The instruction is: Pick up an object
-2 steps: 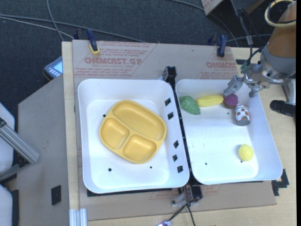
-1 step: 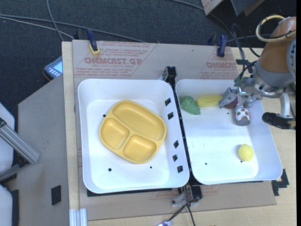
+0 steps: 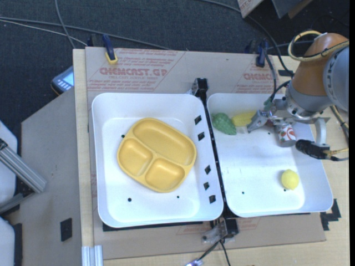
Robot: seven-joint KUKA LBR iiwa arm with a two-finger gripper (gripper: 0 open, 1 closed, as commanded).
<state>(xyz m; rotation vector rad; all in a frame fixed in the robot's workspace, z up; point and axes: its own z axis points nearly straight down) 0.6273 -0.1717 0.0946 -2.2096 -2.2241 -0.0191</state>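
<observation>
In the right bin (image 3: 260,204) a green lumpy object (image 3: 224,123) lies at the far left, with a small yellow object (image 3: 242,119) touching its right side. My gripper (image 3: 259,121) is low in the bin's far part, its tip right beside that yellow object. A red and white object (image 3: 286,135) lies just under the gripper's body on the right. A yellow ball-like fruit (image 3: 289,179) sits alone near the bin's front right.
The left bin (image 3: 108,204) holds a yellow divided plate (image 3: 157,154). A black divider with clips (image 3: 208,148) runs between the bins. The grey arm with its orange band (image 3: 316,54) comes in over the right bin's far right corner. Cables (image 3: 313,148) trail by the right rim.
</observation>
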